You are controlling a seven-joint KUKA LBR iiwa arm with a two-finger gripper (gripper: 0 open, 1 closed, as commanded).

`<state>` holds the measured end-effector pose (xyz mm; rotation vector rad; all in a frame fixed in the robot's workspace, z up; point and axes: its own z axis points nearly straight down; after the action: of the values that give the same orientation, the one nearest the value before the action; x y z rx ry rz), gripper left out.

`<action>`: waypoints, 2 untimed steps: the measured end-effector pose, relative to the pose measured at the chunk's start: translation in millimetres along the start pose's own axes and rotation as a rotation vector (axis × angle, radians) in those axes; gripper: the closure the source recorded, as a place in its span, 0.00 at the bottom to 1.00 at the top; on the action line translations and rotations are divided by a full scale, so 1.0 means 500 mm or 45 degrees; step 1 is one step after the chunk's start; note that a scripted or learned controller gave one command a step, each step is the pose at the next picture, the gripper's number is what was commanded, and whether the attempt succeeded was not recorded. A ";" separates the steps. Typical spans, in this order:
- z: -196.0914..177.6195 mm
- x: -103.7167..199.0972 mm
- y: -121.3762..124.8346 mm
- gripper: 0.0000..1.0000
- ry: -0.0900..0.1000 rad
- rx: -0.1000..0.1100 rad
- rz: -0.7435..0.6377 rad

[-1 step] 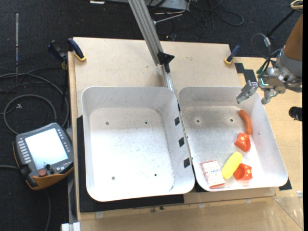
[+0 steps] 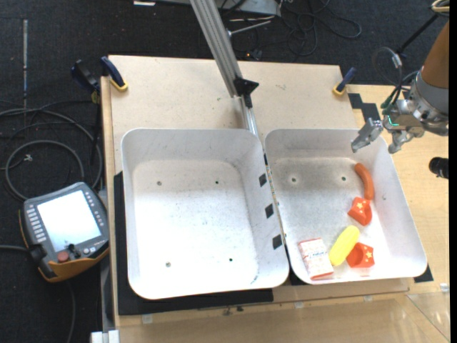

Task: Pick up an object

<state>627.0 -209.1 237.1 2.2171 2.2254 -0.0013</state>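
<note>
Claw spread, gripping nothing; below it, right bin holding sausage, banana, small carton, print unreadable.

The arm is grey with an orange band above the wrist. A thin cable loops beside it. Its pincer has two pale metal fingers.

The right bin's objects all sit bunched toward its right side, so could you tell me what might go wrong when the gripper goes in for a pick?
1. The orange sausage lies close to the right bin's sloped wall, so a finger may strike it.
2. The yellow piece touches the red block and sits beside the small carton; a grab could catch two or push them apart.
3. The open gripper hovers over the rim, apart from every object.
</note>
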 end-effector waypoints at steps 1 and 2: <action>0.128 -0.005 -0.006 0.00 0.002 0.007 0.005; 0.215 0.001 -0.003 0.00 0.002 0.005 0.002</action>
<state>625.5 -208.5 129.5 2.2215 2.2263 -0.0039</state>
